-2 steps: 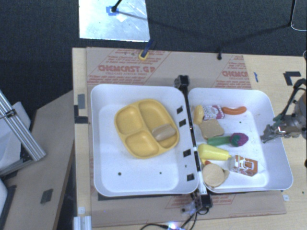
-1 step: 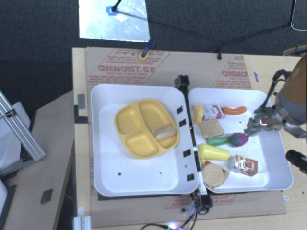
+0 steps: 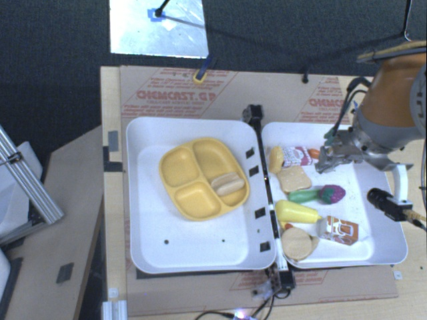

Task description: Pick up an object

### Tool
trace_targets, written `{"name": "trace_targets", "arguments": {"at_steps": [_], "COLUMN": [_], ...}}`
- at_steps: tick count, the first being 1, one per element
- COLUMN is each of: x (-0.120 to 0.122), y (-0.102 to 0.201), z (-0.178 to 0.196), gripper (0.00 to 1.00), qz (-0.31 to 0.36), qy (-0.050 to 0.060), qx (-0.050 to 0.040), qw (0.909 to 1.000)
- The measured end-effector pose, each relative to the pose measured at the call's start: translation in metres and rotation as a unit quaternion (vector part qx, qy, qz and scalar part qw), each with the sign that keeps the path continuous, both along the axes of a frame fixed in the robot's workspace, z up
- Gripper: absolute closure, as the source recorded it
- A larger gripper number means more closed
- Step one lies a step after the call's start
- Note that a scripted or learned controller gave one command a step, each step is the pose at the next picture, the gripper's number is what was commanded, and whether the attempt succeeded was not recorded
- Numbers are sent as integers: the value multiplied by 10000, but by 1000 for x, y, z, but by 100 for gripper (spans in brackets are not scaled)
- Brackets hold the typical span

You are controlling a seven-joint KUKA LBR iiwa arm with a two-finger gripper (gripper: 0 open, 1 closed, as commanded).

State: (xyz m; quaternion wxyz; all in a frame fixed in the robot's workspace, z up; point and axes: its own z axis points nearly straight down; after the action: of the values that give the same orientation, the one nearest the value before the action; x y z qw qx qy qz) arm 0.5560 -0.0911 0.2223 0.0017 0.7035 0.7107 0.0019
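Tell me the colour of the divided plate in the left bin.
Yellow; the divided plate shows clearly in the camera view.

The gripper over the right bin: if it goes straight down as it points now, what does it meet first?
Probably bare floor of the right bin, beside the snack packet. The gripper hangs just right of that packet, but depth is unclear from this slanted view.

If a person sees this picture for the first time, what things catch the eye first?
The yellow divided plate in the left bin, with a hot dog in one compartment. Next, the colourful toy food in the right bin, where the end effector hangs beside a purple eggplant.
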Motion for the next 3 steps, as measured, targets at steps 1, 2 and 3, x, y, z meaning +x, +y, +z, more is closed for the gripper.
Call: {"name": "trace_targets", "arguments": {"at_steps": [1,2,3], "x": [31,49,54], "y": [41,70,68], "z": [12,-8,-6], "gripper": [100,100,100], "qz": [-4,-12,-19], "qy": [-1,14,8], "qx": [4,-1,-6], "qw": [10000,10000,10000]}}
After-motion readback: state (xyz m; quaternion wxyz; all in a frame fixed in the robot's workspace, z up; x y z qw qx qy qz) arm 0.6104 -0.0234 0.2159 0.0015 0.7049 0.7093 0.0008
